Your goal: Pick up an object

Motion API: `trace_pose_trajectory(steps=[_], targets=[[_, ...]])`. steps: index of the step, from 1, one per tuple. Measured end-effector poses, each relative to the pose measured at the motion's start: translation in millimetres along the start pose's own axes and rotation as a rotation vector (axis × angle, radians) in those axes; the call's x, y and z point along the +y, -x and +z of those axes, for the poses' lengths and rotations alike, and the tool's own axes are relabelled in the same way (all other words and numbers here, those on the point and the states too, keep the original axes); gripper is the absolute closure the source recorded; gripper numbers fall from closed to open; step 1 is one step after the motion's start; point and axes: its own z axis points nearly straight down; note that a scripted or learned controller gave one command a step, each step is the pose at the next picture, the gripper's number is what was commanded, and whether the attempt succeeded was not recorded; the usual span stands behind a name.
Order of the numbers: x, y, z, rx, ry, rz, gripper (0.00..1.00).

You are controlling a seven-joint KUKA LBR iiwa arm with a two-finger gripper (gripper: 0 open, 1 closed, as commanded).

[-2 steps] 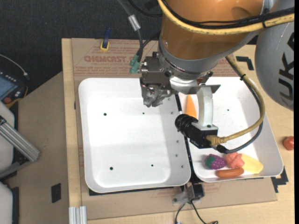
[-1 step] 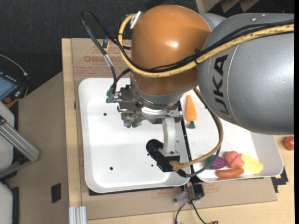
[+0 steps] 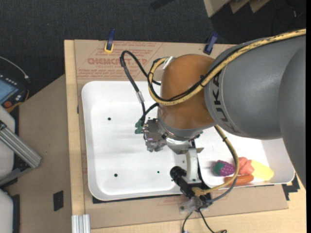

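My grey arm [image 3: 262,86] reaches across the table [image 3: 73,130], its orange band [image 3: 182,93] above the left white bin [image 3: 97,130]. My gripper [image 3: 154,141] hangs over that bin's right side; I cannot tell its state. Right of that bin lie a yellow piece [image 3: 261,170], an orange carrot [image 3: 241,179] and purple toy grapes [image 3: 224,168].

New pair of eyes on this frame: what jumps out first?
The big grey arm with its orange band, reaching in from the right over the bins. Next, the bright toys at the right bin's near edge: a purple grape bunch, something pink, something yellow. The left bin looks plain white.
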Motion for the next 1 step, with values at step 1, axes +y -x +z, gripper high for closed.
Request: trace_pose_trajectory(steps=[1], targets=[[0.9, -57.9, 67.7, 0.005, 0.007, -0.009, 1.0]])
